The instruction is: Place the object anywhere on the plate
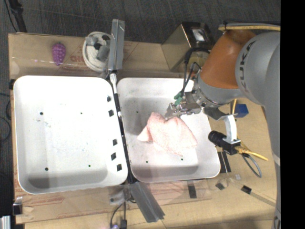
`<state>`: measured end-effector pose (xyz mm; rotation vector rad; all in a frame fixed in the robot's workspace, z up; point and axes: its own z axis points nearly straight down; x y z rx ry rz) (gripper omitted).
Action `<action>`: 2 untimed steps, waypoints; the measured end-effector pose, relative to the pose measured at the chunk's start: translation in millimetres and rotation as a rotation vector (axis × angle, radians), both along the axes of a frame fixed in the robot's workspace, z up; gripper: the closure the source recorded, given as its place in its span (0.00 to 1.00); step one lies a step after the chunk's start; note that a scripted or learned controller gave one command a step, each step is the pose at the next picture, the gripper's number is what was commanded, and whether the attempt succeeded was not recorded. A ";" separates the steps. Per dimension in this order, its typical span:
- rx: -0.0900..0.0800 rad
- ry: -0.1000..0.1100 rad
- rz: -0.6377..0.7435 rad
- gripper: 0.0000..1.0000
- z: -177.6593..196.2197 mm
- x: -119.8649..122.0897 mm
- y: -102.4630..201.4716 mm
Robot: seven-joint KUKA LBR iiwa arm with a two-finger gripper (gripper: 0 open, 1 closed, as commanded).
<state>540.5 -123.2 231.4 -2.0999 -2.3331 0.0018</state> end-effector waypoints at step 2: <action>0.000 -0.001 0.815 1.00 7.4 -2.8 113.5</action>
